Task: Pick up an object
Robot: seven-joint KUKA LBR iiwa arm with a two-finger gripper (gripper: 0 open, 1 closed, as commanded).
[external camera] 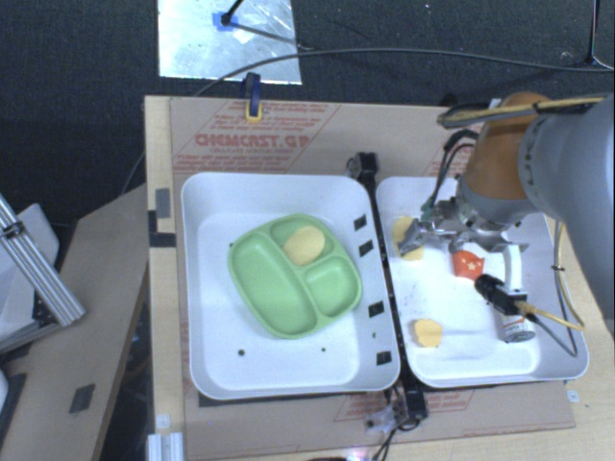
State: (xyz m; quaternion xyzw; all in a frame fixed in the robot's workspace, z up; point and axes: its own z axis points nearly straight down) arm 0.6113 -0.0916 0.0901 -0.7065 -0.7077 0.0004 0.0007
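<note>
The gripper hangs low over the right bin, at about ten o'clock in it. Just off its tip at nine o'clock lies a yellow piece, seemingly touching it; whether it sits between the claw's tips is too blurred to tell. An orange object lies at four o'clock of the claw, another yellow chunk well apart at six.

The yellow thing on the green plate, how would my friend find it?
Look in the left white bin, where a light green plastic divided plate lies. The pale yellow rounded lump sits in the plate's top compartment, nearest the bins' divider. The other yellow pieces lie in the right white bin, not on a plate.
</note>
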